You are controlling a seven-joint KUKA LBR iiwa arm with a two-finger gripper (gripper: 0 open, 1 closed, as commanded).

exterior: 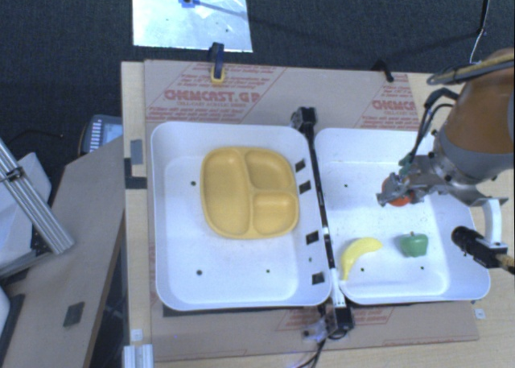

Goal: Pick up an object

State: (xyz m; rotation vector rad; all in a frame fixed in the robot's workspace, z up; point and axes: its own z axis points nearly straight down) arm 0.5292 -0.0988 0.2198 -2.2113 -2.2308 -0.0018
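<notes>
One small red-orange object [400, 200] beneath the claw [394, 194], its grip impossible to tell.

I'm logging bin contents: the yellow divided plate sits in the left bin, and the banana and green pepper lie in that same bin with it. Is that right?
Not quite. The camera view shows the yellow divided plate in the left bin, but the banana and green pepper lie in the right bin, near its front edge.

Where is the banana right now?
The banana lies in the right bin, near its lower left corner by the divider, with the green pepper to its right.
</notes>
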